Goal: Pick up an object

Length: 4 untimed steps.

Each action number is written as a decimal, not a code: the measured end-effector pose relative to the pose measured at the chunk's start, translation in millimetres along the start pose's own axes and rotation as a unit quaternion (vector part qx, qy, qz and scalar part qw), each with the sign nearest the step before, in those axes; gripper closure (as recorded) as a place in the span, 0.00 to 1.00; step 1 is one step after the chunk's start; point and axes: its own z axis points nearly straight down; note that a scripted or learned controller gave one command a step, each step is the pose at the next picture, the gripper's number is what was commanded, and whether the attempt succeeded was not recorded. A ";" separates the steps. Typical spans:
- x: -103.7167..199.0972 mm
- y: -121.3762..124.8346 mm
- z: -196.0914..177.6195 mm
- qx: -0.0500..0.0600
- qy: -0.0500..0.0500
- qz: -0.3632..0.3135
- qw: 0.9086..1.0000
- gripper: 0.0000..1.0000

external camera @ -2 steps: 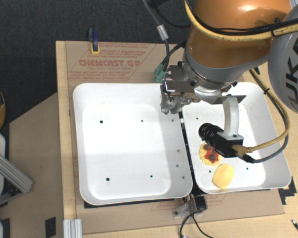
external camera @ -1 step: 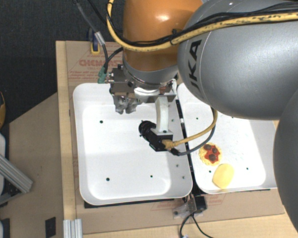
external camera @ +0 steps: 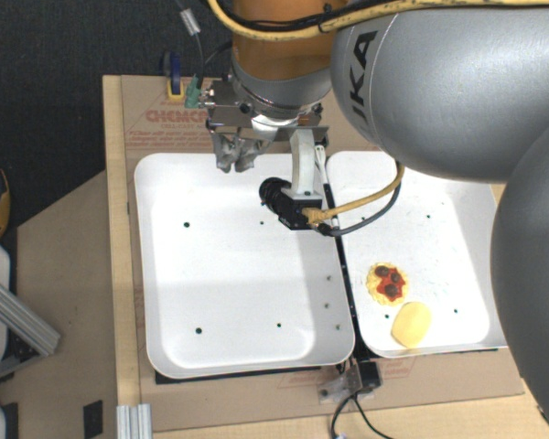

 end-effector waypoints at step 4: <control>0.6 33.7 59.8 0.002 0.000 0.000 1.000 1.00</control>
